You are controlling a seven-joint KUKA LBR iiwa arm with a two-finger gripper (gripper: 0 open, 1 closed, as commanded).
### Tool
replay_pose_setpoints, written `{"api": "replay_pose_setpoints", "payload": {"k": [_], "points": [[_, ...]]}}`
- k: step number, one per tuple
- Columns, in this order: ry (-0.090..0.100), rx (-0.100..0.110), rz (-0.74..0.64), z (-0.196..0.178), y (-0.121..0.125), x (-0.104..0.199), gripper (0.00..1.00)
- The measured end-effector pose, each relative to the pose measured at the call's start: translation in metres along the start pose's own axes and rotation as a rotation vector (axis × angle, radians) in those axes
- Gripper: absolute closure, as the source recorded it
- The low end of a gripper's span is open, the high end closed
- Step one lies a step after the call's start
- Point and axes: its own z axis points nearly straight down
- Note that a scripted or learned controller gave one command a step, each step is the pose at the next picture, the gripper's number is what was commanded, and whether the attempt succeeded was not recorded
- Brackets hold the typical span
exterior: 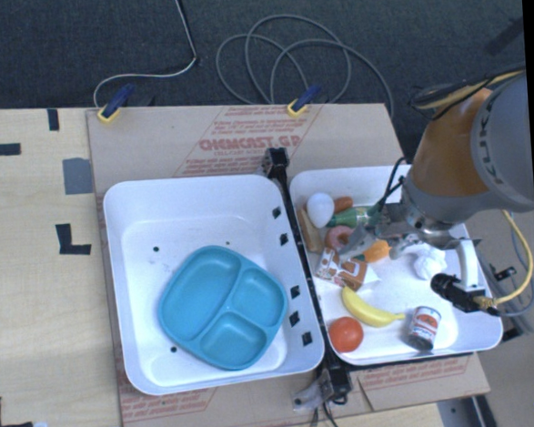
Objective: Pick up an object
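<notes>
**Crowded right bin leaves little margin for a clean grasp**

The arm (468, 153) reaches in from the right and hangs over the far half of the right bin (476, 338), with the gripper (384, 236) low among a tight cluster of toys. Whether it is clenched or released cannot be told, as the wrist and the clutter hide it, and nothing is visibly held.

The candidates all lie in that bin: a white egg (319, 207), a green item (351, 218) and a pink ring (340, 238) just beside the gripper, a printed packet (337, 267) below them, then a banana (369, 308), a tomato (346, 334) and a small can (424, 326) nearer the front.

The likely trouble is the crowding: closing here could catch two things at once, or nudge the egg so it rolls off. The divider wall (296, 252) between the bins stands close on the left, so a sideways slip risks a knock. The banana, tomato and can sit further apart, with bare floor around them. The left bin (125, 204) holds only a blue divided plate (222, 306)
</notes>
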Motion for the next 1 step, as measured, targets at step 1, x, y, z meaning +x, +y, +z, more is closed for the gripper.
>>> {"api": "replay_pose_setpoints", "payload": {"k": [1], "points": [[0.000, -0.019, -0.006, 0.0408, -0.0012, 0.0044, 0.00]]}}
